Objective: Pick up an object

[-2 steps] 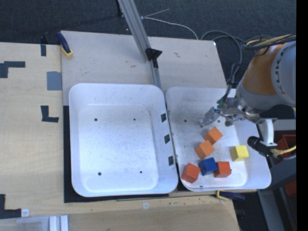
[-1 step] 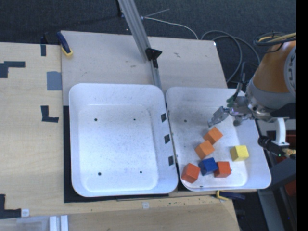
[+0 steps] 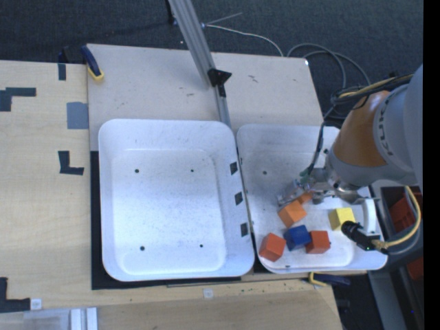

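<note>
Nearest the camera, along the front edge of the right-hand shallow white plastic bin (image 3: 265, 143), sits a row of three small blocks: an orange-red cube (image 3: 273, 246) at the front left corner, a dark blue cube (image 3: 298, 237) touching or almost touching it, and a red cube (image 3: 318, 242) just beside that. A yellow block (image 3: 341, 218) lies nearer the bin's right edge, and a lighter orange cube (image 3: 293, 212) rests just behind the row, toward the bin's middle.

The two-finger gripper (image 3: 307, 194) hangs low over that lighter orange cube, at or just above its back edge — whether its fingers are spread or pressed together I cannot tell, and nothing visibly sits between them. The grey arm with its orange band (image 3: 357, 139) reaches in over the bin's right edge. The left-hand white bin (image 3: 110, 184) lies alongside.

These cubes look light, stiff and smooth-faced — likely wood or hard plastic, not fragile. The lighter orange cube seems the best pick, since it stands apart from the others; taking it across two opposite flat faces should hold, though it sits turned at an angle, so a corner grip might slip.
</note>
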Available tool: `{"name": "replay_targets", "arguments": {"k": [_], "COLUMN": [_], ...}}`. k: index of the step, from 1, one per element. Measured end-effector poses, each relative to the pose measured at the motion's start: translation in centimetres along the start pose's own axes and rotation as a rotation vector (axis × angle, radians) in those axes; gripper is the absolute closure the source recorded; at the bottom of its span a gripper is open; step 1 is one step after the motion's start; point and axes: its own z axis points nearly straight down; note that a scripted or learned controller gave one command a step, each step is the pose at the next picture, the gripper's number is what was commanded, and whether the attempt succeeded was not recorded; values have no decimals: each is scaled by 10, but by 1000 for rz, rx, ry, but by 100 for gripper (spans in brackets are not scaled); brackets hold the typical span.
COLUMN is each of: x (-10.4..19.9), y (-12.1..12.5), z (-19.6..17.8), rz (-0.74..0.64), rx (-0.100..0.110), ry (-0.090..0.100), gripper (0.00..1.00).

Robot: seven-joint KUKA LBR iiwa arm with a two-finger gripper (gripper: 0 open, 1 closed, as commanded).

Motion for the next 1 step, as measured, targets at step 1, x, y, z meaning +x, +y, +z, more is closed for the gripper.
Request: {"name": "replay_targets", "arguments": {"k": [1], "x": [1], "y": [1], "z": [-13], "rz": [-2], "rx": [-2], "ry": [1], "gripper": [100]}}
